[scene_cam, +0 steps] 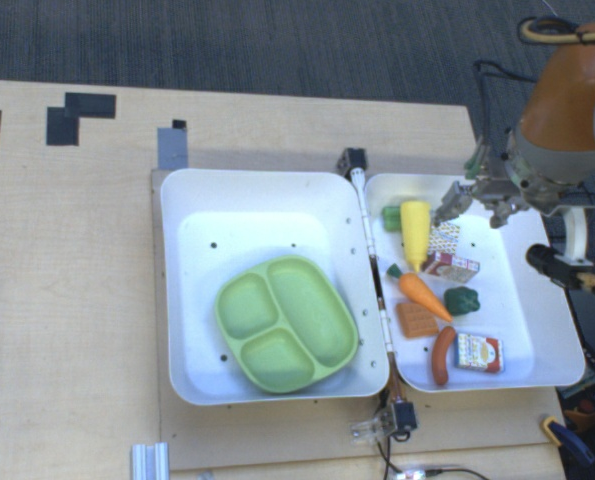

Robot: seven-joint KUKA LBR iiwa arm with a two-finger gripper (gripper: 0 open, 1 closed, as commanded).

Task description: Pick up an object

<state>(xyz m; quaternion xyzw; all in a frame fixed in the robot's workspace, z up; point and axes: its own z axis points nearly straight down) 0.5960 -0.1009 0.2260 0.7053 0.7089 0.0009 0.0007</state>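
Note:
My gripper hangs open over the far part of the right bin, with nothing between its fingers. Just left of it and below lie a yellow corn cob and a small white and red carton. Nearer the front are an orange carrot, a dark green pepper, a brown toast slice, a red sausage and a red and white packet. A small green piece sits beside the corn.
The left bin holds a light green divided plate toward its front. A ridge separates the two bins. The arm's orange band looms over the right bin's far right corner.

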